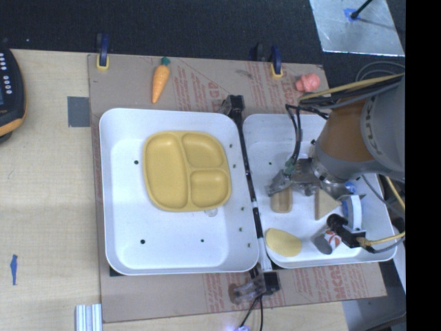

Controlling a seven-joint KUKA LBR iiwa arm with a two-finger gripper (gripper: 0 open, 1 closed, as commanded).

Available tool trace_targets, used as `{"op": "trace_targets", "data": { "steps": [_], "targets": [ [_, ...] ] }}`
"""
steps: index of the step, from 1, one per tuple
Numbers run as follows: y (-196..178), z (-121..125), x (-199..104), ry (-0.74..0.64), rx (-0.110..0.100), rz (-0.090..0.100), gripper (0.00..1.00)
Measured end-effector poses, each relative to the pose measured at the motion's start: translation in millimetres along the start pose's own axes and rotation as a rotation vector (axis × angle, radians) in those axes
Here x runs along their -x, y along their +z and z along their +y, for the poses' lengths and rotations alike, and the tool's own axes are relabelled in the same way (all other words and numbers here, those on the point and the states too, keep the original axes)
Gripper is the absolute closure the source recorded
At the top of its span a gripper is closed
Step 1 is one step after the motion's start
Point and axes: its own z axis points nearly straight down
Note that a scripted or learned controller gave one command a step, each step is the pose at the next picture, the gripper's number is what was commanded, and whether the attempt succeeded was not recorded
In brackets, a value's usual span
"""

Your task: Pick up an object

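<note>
My gripper (284, 182) hangs low over the left half of the right bin (265, 131). Directly beneath its tip a small tan block (280, 201) stands on the bin floor; whether the two touch is not clear. A second tan wooden block (322, 204) lies just to the right, partly under the wrist. A pale yellow, lemon-like object (283, 242) rests at the bin's near left corner. A small grey and red object (326, 243) sits near the front wall. The arm hides the right part of the bin.
The left bin (124, 247) holds a yellow divided plate (186, 169). Outside the bins, an orange toy carrot (160, 81) and a pink object (309, 82) lie on the brown board at the back. A black divider rail (245, 178) runs between the bins.
</note>
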Motion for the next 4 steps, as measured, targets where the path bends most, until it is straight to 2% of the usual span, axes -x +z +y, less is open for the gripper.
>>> {"op": "trace_targets", "data": {
  "steps": [2,3,4],
  "targets": [
    [0.6,-16.1,-1.6,-0.002,-0.006,0.001,0.0],
    [-9.9,-15.5,-0.9,-0.002,-0.006,0.001,1.0],
    [-105.5,10.1,-77.9,-0.013,0.009,0.004,1.0]
  ]
}}
